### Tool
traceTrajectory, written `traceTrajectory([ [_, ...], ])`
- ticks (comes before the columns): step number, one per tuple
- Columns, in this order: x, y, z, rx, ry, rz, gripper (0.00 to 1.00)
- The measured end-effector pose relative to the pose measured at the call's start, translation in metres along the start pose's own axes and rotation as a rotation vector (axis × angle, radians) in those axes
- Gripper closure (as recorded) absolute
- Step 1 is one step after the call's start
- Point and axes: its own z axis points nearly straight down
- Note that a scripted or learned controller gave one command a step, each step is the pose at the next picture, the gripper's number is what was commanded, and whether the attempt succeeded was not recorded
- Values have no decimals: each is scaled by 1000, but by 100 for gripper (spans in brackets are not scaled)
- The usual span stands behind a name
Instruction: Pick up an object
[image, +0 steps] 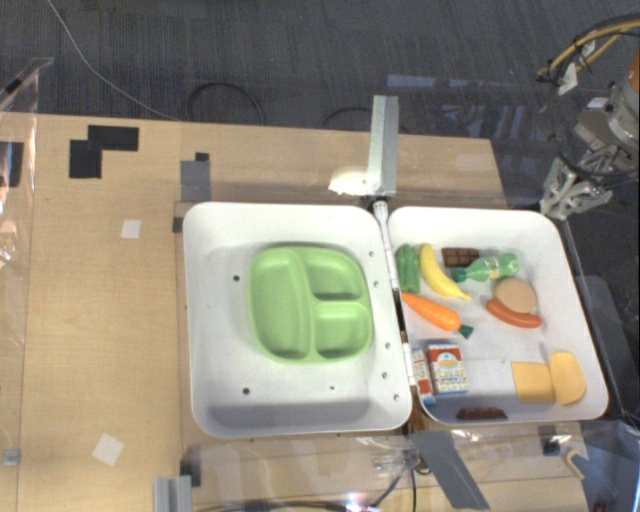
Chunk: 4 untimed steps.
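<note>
My gripper (577, 193) hangs above the bench just past the far right corner of the right bin (560, 245), open and with nothing between its fingers. The right bin holds toy foods: a green vegetable (408, 268), a banana (440, 272), a brown chocolate piece (458, 257), a green bottle (490, 267), a carrot (432, 312), a round bun (516, 293) over a red sausage (514, 317), a small carton (447, 368), a cheese block (532, 381), an orange-yellow piece (567, 377) and a dark bar (482, 412).
The left bin (215, 400) holds a green divided tray (308, 303). A metal post (384, 145) stands behind the seam between the bins. Cables (575, 55) hang at the upper right near the arm. Bare wooden bench (90, 330) stretches to the left.
</note>
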Motion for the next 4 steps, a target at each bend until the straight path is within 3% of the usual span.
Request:
traceTrajectory([
  [2, -5, -2, -26, 13, -16, -1, 100],
  [3, 56, 55, 87, -16, 6, -336, 100],
  [4, 25, 33, -8, -1, 1, -210, 100],
])
